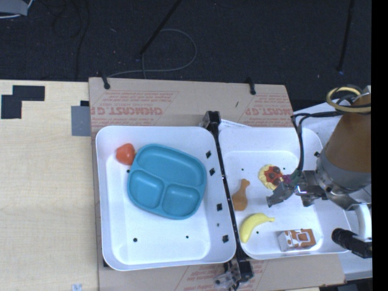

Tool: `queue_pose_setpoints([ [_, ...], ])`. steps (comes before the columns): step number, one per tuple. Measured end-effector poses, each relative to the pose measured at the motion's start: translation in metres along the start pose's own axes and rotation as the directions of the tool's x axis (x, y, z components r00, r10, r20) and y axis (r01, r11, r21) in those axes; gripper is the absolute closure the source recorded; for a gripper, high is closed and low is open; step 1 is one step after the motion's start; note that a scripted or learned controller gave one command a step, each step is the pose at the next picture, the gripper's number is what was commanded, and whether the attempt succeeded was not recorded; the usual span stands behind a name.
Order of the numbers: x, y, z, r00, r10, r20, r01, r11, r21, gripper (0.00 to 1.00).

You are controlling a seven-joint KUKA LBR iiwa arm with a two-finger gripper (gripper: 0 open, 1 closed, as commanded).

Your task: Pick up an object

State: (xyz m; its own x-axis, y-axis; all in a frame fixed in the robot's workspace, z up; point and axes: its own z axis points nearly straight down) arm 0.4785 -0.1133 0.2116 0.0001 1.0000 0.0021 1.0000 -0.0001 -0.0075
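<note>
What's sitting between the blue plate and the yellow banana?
In the camera view, the bins' black middle divider and a tan toy drumstick lie between the blue divided plate and the banana.

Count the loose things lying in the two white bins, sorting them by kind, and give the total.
Toy food: 4 – tomato, chicken drumstick, banana, and a yellow-and-red piece too small to name.
Divided plate, blue: 1.
Small orange-and-white box: 1.
Total: 6.
</note>
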Motion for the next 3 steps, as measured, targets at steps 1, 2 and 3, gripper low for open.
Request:
queue_pose_setpoints([
  [1,-0.006,0.003,0.046,1.0,0.0,0.0,0.0,1.0,0.0,0.0],
  [2,0.003,0.0,0.094,1.0,0.0,-0.001,0.0,1.0,0.001,0.0],
  [3,0.001,0.0,0.082,1.0,0.008,0.0,-0.008,1.0,-0.001,1.0],
])
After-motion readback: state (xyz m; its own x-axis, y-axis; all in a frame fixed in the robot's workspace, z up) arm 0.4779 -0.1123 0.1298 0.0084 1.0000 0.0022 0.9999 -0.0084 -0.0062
